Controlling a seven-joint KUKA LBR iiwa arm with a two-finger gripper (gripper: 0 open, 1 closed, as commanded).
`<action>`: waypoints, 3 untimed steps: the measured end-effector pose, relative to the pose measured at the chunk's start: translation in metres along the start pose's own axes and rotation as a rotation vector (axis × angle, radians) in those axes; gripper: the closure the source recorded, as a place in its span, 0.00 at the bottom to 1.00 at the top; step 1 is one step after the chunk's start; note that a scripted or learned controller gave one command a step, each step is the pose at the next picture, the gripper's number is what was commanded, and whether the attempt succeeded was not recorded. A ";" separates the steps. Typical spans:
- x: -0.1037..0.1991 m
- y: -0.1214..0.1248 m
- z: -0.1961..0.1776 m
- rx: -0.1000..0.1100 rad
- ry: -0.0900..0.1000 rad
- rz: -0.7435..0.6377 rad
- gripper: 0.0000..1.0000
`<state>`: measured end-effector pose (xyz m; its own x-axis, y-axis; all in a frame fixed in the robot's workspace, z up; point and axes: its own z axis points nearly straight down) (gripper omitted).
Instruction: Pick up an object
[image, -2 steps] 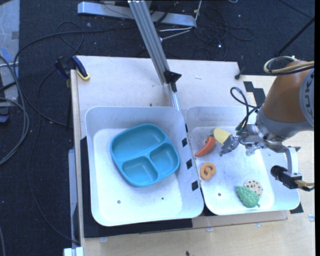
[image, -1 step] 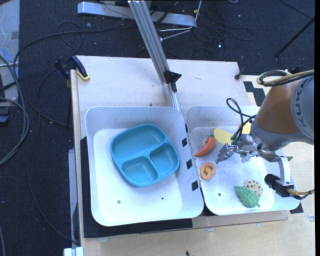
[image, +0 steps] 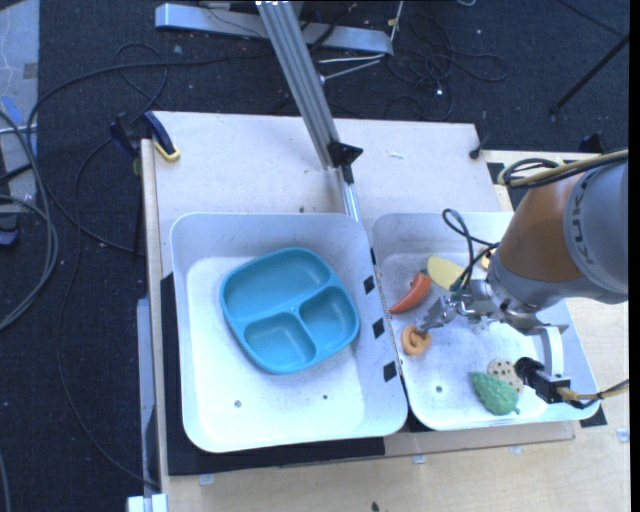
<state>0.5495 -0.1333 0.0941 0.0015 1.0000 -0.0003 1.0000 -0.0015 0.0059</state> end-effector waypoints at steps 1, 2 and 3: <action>-0.001 0.000 -0.011 -0.002 -0.002 0.001 1.00; -0.012 0.001 -0.064 0.001 -0.002 0.000 1.00; -0.012 -0.003 -0.125 -0.001 -0.002 -0.003 1.00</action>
